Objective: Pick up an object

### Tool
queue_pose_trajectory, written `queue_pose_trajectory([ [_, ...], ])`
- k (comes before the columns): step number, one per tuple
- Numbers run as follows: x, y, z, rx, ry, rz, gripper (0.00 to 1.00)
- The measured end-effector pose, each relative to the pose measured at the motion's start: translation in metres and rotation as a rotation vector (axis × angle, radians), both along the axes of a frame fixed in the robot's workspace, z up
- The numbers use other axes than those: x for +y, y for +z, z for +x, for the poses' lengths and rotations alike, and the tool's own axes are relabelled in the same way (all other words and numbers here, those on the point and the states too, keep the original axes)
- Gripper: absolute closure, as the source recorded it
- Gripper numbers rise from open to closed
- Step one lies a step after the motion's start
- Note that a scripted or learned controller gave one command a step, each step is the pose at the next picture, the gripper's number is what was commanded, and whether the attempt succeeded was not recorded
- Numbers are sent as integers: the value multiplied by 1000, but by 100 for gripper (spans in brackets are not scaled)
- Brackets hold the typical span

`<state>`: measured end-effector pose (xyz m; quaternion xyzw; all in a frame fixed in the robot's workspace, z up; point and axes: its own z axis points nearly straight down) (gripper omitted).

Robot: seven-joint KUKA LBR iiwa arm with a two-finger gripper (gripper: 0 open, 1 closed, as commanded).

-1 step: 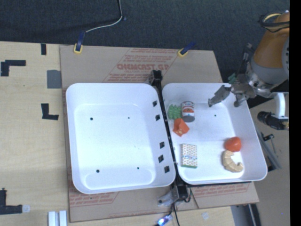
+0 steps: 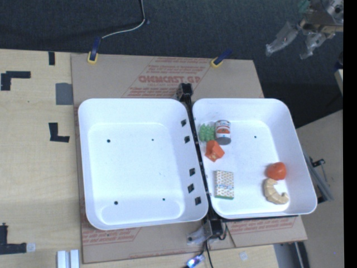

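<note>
A wooden bench (image 2: 33,166) carries a brown cardboard sheet (image 2: 167,74) printed in red with mirrored lettering, too reversed and faint to read surely. Behind lies dark carpet with a white cable (image 2: 125,29). Two clips, yellow and blue, pin the sheet's far edge. Black tape marks dot the bench at left. Two white bins sit side by side: the left bin (image 2: 89,149) and the right bin (image 2: 290,144). In the right bin, near the divider, stand a small can (image 2: 223,131) with a red-and-white label, a green item (image 2: 207,132), an orange block (image 2: 214,150) and a patterned box (image 2: 224,183). At near right lie a tomato (image 2: 276,171) and a croissant (image 2: 275,192). The hand (image 2: 293,43) hovers far right above the carpet, its fingers spread, grasping nothing.
</note>
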<state>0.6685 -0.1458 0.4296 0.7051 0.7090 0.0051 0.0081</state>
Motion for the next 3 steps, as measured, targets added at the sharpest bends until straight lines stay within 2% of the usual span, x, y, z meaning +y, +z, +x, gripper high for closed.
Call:
queue_pose_trajectory([
  [1,52,114,-2,4,2,3,0],
  [2,49,116,-1,19,-4,1,100],
  [3,113,106,-66,18,1,6,100],
])
